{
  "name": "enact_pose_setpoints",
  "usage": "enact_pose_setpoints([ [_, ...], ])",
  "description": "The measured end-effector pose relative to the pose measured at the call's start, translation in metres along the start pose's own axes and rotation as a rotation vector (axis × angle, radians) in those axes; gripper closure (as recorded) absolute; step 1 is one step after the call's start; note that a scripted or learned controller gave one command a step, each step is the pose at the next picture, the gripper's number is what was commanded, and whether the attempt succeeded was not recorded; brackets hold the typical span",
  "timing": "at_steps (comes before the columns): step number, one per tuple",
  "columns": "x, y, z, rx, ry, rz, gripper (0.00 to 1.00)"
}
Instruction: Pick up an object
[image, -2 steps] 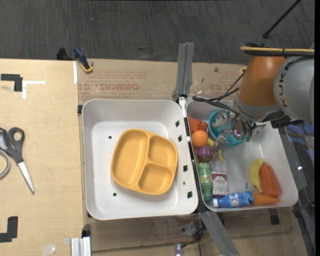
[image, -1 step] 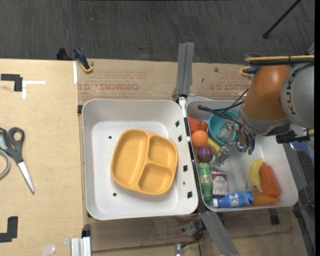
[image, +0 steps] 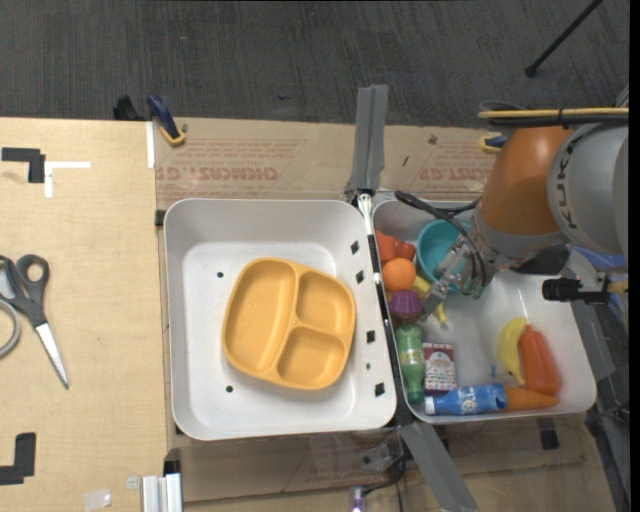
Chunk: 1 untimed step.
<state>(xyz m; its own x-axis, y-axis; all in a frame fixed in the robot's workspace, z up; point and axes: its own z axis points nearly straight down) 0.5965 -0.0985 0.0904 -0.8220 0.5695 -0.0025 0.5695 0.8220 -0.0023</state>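
My gripper (image: 437, 297) hangs low in the right bin (image: 480, 330), at its left-middle. It is just right of a purple toy (image: 405, 304) and below a teal cup (image: 434, 250). An orange ball (image: 398, 272) lies a little up and left of it. Lower along the bin's left wall are a green bottle (image: 410, 350) and a small red and white box (image: 438, 366). A blue bottle (image: 467, 400) lies along the front wall. A banana (image: 511, 346) and an orange-red carrot (image: 540, 362) lie at the right. Nothing shows clearly in the gripper's grasp.
The left bin (image: 190, 330) holds a yellow divided plate (image: 290, 323). A grey divider post (image: 368, 140) rises between the bins at the back. Scissors (image: 35, 310) lie on the wooden bench at far left. A blue clamp (image: 165, 118) sits at the cardboard's back-left corner.
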Motion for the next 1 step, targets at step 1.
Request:
enact_pose_setpoints([
  [1,-0.0021,-0.0001,-0.0092,0.002,-0.004,-0.002,1.00],
])
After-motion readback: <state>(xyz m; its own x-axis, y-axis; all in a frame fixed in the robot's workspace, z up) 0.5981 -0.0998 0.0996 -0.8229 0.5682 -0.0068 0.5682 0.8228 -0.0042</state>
